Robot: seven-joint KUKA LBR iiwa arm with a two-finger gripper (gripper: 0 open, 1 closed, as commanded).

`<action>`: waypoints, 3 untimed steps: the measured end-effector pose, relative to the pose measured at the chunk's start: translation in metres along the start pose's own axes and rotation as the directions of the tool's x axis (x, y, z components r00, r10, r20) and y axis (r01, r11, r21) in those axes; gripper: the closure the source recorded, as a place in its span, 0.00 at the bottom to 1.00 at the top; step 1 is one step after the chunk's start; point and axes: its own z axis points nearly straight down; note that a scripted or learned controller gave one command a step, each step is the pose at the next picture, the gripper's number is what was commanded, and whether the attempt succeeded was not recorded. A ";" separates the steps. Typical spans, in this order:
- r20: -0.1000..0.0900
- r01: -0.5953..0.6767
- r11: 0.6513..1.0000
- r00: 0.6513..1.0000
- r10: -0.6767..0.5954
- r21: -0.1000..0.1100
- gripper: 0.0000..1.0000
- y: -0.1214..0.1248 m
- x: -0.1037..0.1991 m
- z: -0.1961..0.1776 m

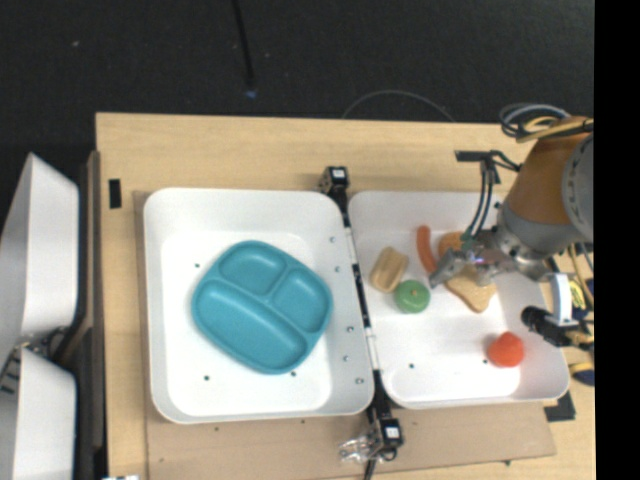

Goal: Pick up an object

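The right bin holds several small items. A tan bread-like piece lies near its left side, with a green round item just below it. A thin red-orange stick lies upright in the middle. A red-orange ball rests near the lower right. A tan wedge lies right under my gripper, which hangs low over the bin's middle, beside a small orange piece. The view does not show anything held.
The left bin carries a teal divided plate. A black clamp sits at the top of the seam between the bins, another at the bottom. White boxes stand off the bench's left edge.
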 end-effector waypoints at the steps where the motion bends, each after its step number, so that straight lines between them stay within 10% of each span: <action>1: 0.001 0.000 1.000 1.000 0.000 -0.009 1.00 0.002 -0.001 -0.015; 3: -0.001 0.007 1.000 1.000 -0.007 -0.011 1.00 0.011 0.006 -0.115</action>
